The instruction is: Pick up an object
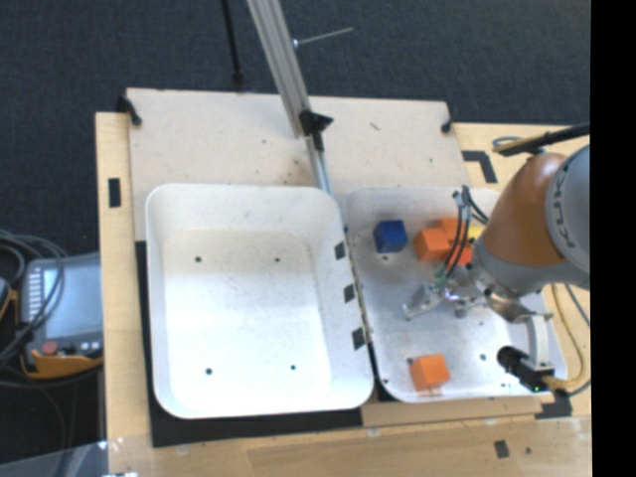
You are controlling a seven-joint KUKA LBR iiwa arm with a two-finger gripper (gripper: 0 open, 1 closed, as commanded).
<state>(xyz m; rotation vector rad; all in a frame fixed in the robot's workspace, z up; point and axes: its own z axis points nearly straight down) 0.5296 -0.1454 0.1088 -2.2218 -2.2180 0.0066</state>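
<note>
Two white bins side by side on table (114, 266), left bin (248, 296), right bin (397, 366) holding blue cube (391, 236), orange block (437, 241) beside it, second orange block (430, 371) near front rim, gripper (429, 301) low over bin centre, finger state unclear

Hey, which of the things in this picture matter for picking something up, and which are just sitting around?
For the job:
gripper
blue block
orange block by the arm
orange block near the front edge
right bin

Just lying about:
left bin
metal pole
handheld controller
</note>
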